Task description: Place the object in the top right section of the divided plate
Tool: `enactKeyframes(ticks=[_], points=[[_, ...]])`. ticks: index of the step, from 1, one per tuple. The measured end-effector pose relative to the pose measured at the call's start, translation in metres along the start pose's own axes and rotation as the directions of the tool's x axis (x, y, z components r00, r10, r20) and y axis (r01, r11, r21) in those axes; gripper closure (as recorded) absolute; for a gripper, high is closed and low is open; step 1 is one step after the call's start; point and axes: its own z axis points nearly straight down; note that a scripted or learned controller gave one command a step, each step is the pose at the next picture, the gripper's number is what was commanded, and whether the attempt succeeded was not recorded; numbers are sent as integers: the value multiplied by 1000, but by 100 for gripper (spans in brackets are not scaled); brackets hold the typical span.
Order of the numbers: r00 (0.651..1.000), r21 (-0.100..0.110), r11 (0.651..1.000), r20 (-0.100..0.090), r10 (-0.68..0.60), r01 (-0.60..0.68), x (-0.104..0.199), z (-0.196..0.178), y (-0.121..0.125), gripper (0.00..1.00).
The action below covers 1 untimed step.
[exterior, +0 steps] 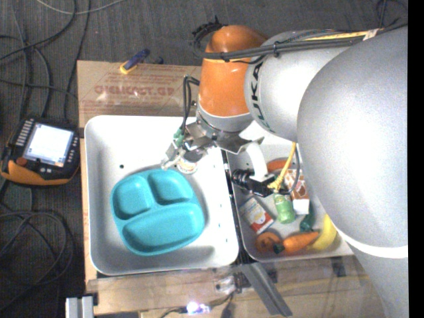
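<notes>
The step in hand looks like the drop into the plate's (158,208) top right section (173,185), and doing it well means bringing the claw (179,159) squarely over that section, not over the ridge that splits it from its neighbour, then lowering close before letting go, so the object cannot bounce across into the big lower section.

The claw hangs at the plate's upper right rim, just beside the target section — a short move down and left would centre it. Whether its tips are apart or together I cannot tell; they are small and blurred against the left bin (99,244). Something pale shows at the tips, but I cannot say it is a held object. The plate itself looks bare. The likeliest candidates lie in the right bin (331,249) — a carrot (299,242), a banana (326,234), a green bottle (283,209) — well apart from the claw.
</notes>
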Motion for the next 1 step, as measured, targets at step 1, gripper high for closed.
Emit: enactKeyframes(ticks=[1], points=[[1000, 0, 1000, 0, 0, 0, 0, 0, 0, 0]])
